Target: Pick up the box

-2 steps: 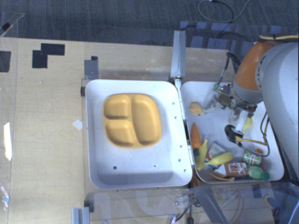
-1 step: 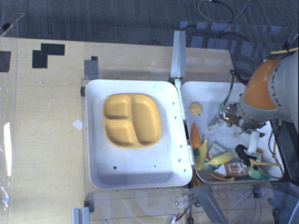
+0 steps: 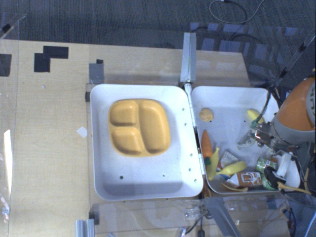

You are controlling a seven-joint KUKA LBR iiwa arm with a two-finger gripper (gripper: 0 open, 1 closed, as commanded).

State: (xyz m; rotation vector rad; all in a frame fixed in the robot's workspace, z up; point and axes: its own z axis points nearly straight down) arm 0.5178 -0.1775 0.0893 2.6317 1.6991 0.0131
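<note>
wooden bench (image 3: 44,132) with two white bins. left bin (image 3: 143,186) holds a yellow divided tray (image 3: 139,127). right bin (image 3: 224,100): brown box (image 3: 248,179) at 6 o'clock, beside a banana (image 3: 231,168); gripper (image 3: 252,138) at 3 o'clock, whether open or closed cannot be told.

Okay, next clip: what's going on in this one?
A grey and orange robot arm reaches in from the right over the right bin, its pincer low above the bin floor. The box it is meant to pick up lies near the bin's front edge, among a banana, a carrot and other small items, and is not in its grip. The left bin holds a yellow divided tray.
</note>
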